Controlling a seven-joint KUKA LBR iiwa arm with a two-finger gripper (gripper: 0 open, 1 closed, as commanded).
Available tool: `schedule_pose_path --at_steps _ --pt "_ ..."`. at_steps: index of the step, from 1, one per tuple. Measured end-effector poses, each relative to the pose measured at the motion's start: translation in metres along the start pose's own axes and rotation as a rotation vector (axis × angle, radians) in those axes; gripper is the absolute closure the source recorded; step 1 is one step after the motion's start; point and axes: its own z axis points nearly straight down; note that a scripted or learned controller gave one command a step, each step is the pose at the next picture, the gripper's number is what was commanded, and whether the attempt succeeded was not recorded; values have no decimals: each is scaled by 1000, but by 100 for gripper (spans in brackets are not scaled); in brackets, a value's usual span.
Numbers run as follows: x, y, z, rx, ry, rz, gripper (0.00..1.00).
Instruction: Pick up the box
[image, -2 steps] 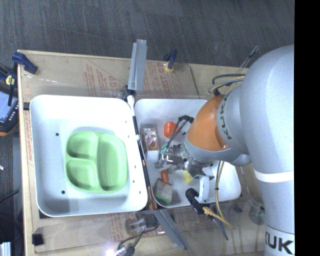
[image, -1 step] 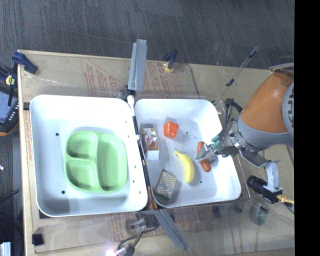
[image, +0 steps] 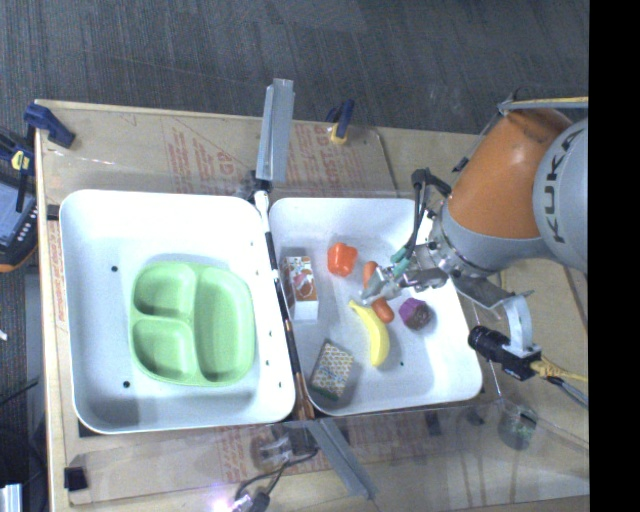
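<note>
The gripper (image: 378, 289) hangs low in the right bin (image: 452, 372), its tips just above the top end of the banana (image: 375, 332) and beside a small orange piece (image: 384, 311); whether it is wide or narrow, I cannot tell. The box (image: 300, 282) lies well apart from it, against the bin's left wall, with a patterned packet (image: 334, 371) below it. A green divided plate (image: 193, 323) sits in the left bin (image: 90, 225) on the counter (image: 180, 150)

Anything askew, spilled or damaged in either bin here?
Nothing stands out. The box lies along the right bin's left wall, the banana and other toy food loose nearby, and the green plate sits flat in the left bin.
</note>
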Motion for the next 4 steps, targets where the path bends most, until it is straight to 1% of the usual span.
schedule_pose_path --at_steps 1,2,3,4 --pt "30 -21 87 3 1 -393 100" --pt "68 -14 66 1 0 279 100" --pt "24 -22 22 0 -2 -162 100" --pt "80 -12 12 -1 -1 119 100"
